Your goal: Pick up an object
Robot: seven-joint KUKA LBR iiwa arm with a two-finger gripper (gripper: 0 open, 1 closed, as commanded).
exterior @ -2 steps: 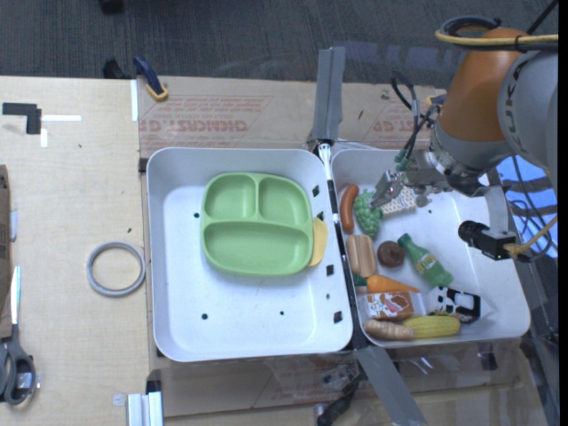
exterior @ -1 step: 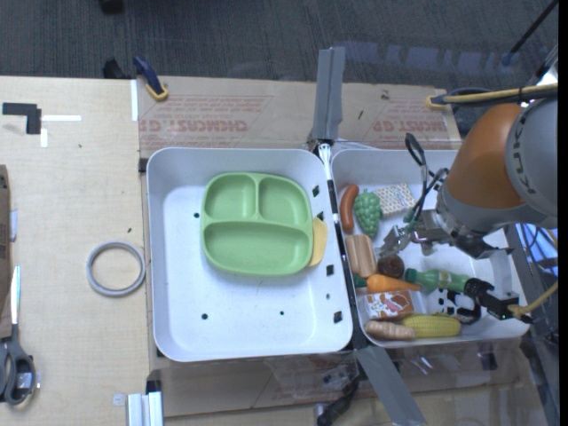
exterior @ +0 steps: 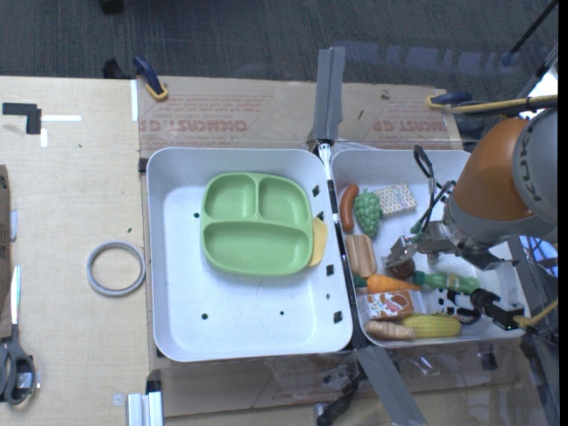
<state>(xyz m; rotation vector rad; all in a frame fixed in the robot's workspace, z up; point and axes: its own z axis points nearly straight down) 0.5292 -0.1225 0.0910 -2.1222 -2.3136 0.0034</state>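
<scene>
My gripper (exterior: 401,257) hangs low in the right bin (exterior: 497,334), just right of a hot dog bun (exterior: 360,256) and just above an orange carrot (exterior: 390,284). I see nothing clearly held in it. Around it lie a red sausage (exterior: 348,207), a green bunch of grapes (exterior: 367,213), a pale cracker (exterior: 393,199), a green bottle (exterior: 448,281), a corn cob (exterior: 431,327), a tan bread roll (exterior: 388,329) and a small printed packet (exterior: 390,305). The arm covers the bin's right part.
The left bin (exterior: 177,309) holds a green divided plate (exterior: 257,224) with a yellow piece (exterior: 319,242) under its right edge. A grey tape ring (exterior: 116,267) and scissors (exterior: 16,366) lie on the bench to the left. A metal divider (exterior: 328,105) stands between the bins.
</scene>
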